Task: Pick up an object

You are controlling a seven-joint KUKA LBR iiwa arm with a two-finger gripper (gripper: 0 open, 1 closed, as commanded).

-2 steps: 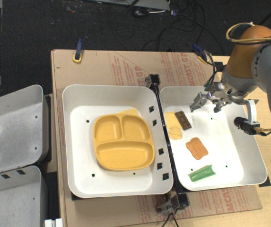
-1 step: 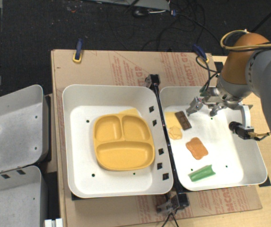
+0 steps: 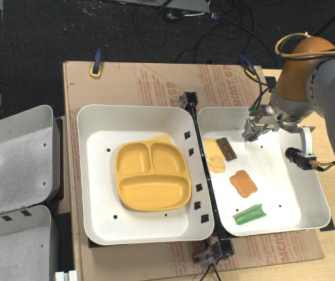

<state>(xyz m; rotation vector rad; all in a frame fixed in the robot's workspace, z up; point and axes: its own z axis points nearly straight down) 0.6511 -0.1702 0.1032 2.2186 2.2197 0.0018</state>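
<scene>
Gripper [image 3: 252, 131] low over right bin [image 3: 307, 206], grip state impossible to tell; brown bar [image 3: 226, 148], orange piece [image 3: 243, 183], green piece [image 3: 249, 214] lying apart; yellow tray [image 3: 153, 176] in left bin [image 3: 97, 157].

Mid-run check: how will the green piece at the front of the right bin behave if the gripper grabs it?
The green piece looks elongated and rounded, so it may roll when nudged. It seems small and probably light. It lies slanted, apart from the orange piece.
</scene>
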